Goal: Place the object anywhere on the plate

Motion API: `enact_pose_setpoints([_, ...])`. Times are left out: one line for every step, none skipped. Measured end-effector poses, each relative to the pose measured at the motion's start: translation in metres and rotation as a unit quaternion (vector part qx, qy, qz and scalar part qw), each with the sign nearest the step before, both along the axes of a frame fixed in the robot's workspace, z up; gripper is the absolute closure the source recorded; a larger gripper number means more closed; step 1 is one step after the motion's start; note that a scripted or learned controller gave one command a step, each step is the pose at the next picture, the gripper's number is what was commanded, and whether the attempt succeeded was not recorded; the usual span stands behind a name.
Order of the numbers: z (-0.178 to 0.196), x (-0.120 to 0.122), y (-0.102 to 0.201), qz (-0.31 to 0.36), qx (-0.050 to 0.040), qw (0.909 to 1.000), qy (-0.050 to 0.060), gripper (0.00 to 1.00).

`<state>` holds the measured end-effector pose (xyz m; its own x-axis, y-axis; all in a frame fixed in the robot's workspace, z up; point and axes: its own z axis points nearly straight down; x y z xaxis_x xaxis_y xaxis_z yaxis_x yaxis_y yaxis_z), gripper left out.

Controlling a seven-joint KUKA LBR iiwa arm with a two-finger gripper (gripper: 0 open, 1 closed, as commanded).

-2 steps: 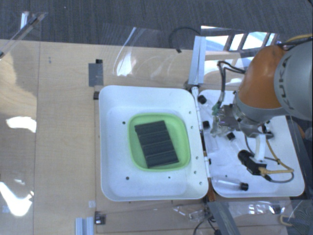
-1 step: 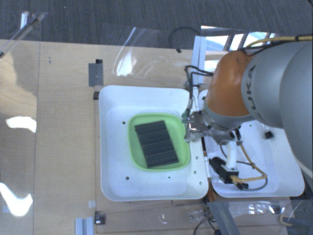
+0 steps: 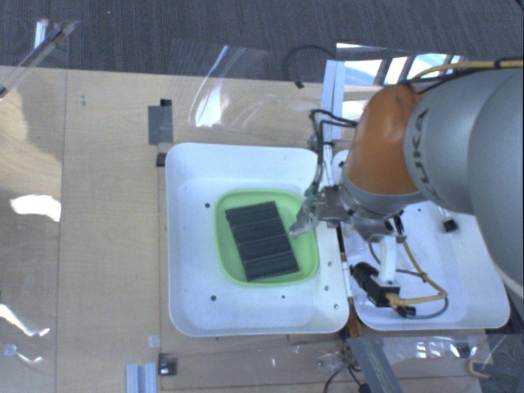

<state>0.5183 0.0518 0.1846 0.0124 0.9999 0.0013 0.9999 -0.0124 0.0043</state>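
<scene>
The dark slab [image 3: 261, 241] lies flat on the green plate [image 3: 308, 262] in the left bin [image 3: 188, 301]; the gripper [image 3: 304, 219] at the plate's right rim should rise straight up clear; grip state: cannot tell

Dark ribbed rectangular block [image 3: 261, 241] lying flat, slightly angled, on green plate [image 3: 225, 219], left bin
</scene>
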Motion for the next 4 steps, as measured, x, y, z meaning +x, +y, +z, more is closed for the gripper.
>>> enact_pose_setpoints([0.000,0.042,-0.041,-0.020,-0.0004,0.9998,0.000,0.00])
enact_pose_setpoints([0.000,0.030,-0.079,-0.021,-0.0005,0.9998,0.000,0.00])
enact_pose_setpoints([0.000,0.041,-0.010,-0.038,0.0004,0.9993,0.000,0.00])
enact_pose_setpoints([0.005,0.023,-0.027,-0.057,0.0000,0.9984,0.000,0.00])
